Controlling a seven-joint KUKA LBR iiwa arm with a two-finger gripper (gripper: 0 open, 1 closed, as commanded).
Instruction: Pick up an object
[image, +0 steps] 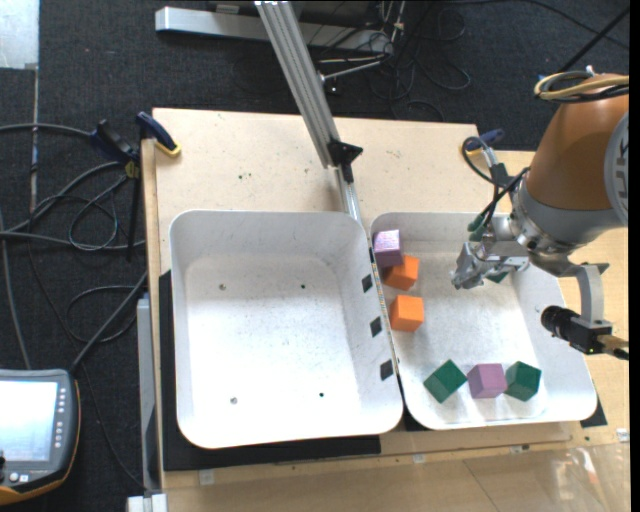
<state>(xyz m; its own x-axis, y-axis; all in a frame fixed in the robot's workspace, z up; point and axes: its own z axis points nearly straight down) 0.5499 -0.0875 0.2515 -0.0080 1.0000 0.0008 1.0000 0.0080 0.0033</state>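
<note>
My gripper (467, 276) hangs over the upper middle of the right bin (560, 330), under the grey and orange arm (580, 150). Left of it, along the bin's left wall, a purple cube (387, 241) sits against an orange cube (403, 271), and another orange cube (406, 312) lies a little lower. Along the bin's front, a green cube (445, 381), a purple cube (487, 379) and a second green cube (523, 379) stand in a row. A small teal patch shows just right of the gripper; I cannot tell what it is.
The left bin (270, 320) lies beside the right one, sharing a middle wall. A slanted metal bar (305, 85) reaches down from the top to the bins' junction. Clamps (155, 133) and cables lie at the bench's left edge, and a black fitting (572, 326) sticks out by the arm.
</note>
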